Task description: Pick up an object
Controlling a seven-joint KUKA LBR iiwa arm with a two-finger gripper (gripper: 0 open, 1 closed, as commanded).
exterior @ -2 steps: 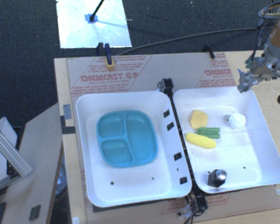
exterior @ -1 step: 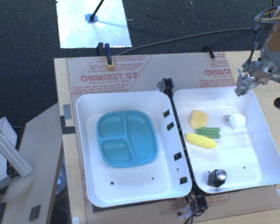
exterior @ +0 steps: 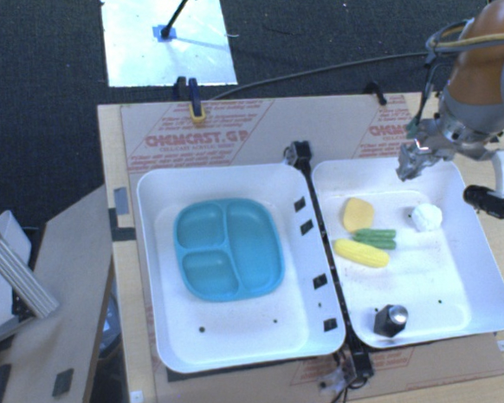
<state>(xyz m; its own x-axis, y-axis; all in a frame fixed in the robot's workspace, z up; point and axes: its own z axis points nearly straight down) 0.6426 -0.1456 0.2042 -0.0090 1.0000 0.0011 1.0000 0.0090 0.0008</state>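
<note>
Jaws hang over the right bin's (exterior: 477,248) far rim; whether apart or together, I cannot tell. White object (exterior: 426,217) lies at their five o'clock, apart.

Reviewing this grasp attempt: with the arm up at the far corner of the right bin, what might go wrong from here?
1. The yellow piece, green beans and corn lie bunched together, so a descent there may catch two items or push one aside.
2. The white object sits near the right bin wall; fingers could clip the wall.
3. The gripper hovers by the bin's far rim, off every object.
</note>
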